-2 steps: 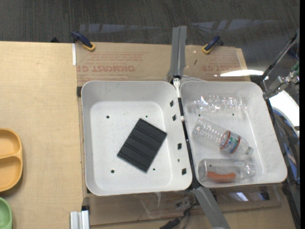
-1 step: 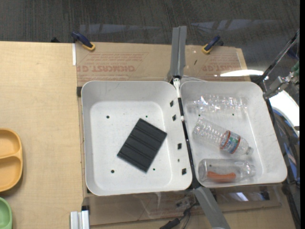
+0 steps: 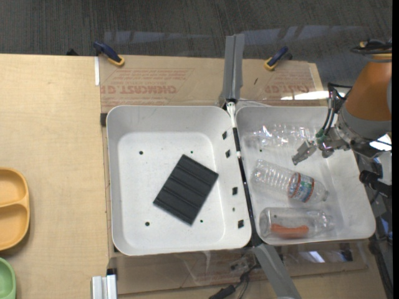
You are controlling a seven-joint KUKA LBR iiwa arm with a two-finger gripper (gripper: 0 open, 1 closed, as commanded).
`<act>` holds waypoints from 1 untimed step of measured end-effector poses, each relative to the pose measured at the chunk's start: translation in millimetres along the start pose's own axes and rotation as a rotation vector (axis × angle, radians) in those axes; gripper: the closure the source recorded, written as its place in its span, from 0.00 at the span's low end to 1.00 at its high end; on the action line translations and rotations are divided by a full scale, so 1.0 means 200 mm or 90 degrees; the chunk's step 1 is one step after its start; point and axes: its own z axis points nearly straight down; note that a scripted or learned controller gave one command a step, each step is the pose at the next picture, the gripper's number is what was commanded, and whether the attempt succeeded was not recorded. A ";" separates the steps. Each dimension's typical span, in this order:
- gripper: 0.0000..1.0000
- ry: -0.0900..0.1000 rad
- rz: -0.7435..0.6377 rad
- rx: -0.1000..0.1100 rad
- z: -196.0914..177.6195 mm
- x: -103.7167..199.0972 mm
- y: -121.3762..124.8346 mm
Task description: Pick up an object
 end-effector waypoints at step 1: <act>0.00 0.001 0.034 0.006 0.18 -0.02 0.14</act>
